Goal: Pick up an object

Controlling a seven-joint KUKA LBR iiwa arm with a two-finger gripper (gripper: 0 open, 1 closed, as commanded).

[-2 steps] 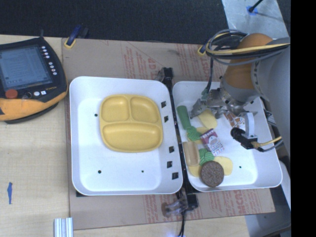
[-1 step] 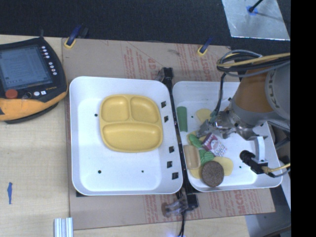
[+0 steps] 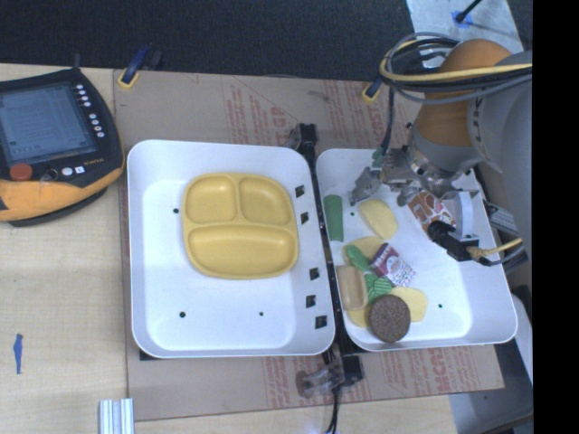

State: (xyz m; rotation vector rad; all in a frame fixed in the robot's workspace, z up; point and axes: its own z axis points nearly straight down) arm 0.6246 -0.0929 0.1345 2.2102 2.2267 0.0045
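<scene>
Yellow divided plate (image 3: 241,225) in white bin (image 3: 154,242); speckled brown disc (image 3: 390,317).

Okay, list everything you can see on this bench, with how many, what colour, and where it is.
Shallow white plastic bins: two, white, side by side on the bench.
Yellow three-compartment plastic tray: one, yellow, left bin.
Pile of small toy food pieces: several, yellow, green, red, right bin's left half.
Round dark brown speckled disc: one, brown, right bin's near edge.
Orange-and-grey handheld control pendant: one, bench's far left.
Grey arm with orange band: one, over the right bin.
Hand: one, metal, above the right bin's far part.
</scene>
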